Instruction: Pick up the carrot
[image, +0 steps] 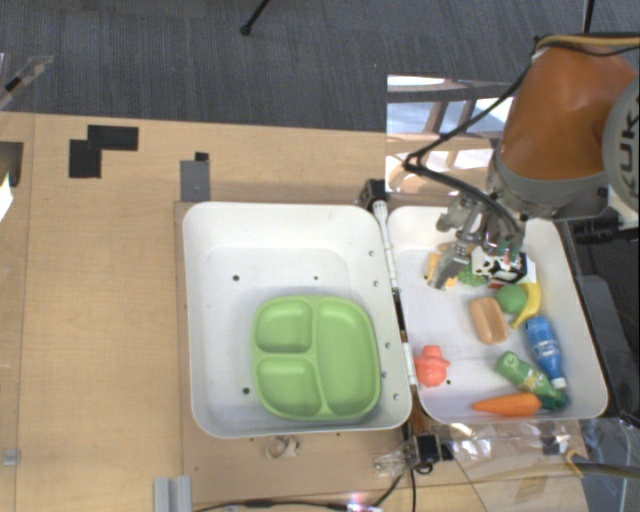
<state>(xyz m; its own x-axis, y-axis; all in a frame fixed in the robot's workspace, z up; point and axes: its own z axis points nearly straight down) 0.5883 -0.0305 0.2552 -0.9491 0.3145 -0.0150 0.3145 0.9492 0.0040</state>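
Note:
The carrot is orange with a green end and lies flat near the front edge of the right bin. My gripper hangs over the back of that bin, well away from the carrot and up-left of it. It is open with nothing between its fingers. A small yellow-orange piece lies just beside it.
Around the carrot lie a green bottle, a blue bottle, a tan bun, a green and yellow fruit, a black-and-white toy and a red toy. The left bin holds a green divided plate.

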